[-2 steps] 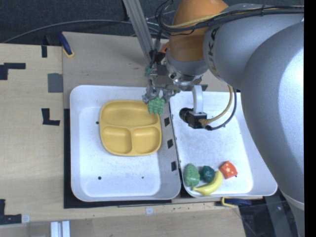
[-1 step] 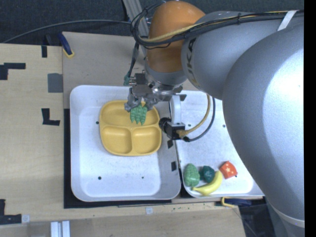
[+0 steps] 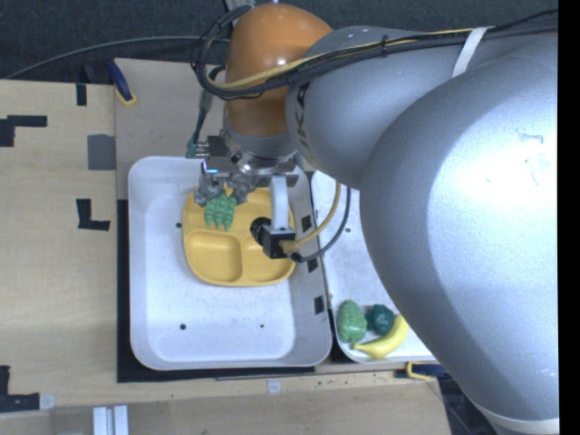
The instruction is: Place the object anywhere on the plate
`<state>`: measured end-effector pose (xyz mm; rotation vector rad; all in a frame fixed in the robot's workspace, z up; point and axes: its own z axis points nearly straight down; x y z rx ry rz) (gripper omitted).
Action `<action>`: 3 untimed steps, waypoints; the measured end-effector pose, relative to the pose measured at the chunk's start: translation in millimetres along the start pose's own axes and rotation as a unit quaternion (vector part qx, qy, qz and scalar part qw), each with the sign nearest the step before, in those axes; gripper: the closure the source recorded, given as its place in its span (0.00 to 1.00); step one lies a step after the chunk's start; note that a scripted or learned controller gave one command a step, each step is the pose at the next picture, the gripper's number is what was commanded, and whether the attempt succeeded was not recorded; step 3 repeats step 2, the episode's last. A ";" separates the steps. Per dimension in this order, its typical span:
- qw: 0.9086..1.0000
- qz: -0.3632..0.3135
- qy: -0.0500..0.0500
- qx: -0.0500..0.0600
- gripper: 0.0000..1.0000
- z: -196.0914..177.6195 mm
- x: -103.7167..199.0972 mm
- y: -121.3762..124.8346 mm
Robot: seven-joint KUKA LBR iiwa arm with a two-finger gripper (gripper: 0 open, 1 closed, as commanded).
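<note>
Currently: green toy (image 3: 220,210), lumpy, over the upper-left part of the yellow plate (image 3: 237,263) in the left bin (image 3: 154,243).

Claw (image 3: 221,188): directly above the toy; spread or pinching, cannot tell.

Risk: toy near the plate's back rim; a drop could tip it over the edge into the bin.

Orientation: long axis roughly up-down in view, narrower end toward the claw.

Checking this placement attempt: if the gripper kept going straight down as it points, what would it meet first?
Probably the yellow plate in the left bin. The gripper points down with a green toy at its fingertips; height above the plate is unclear.
</note>
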<state>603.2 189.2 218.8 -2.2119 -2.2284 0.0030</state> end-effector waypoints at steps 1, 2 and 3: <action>1.000 0.003 0.000 -0.001 1.00 -18.3 -6.4 -3.3; 1.000 0.003 0.000 0.000 0.00 -17.2 -6.4 -3.4; 1.000 0.003 0.000 0.000 0.00 -17.2 -6.4 -3.4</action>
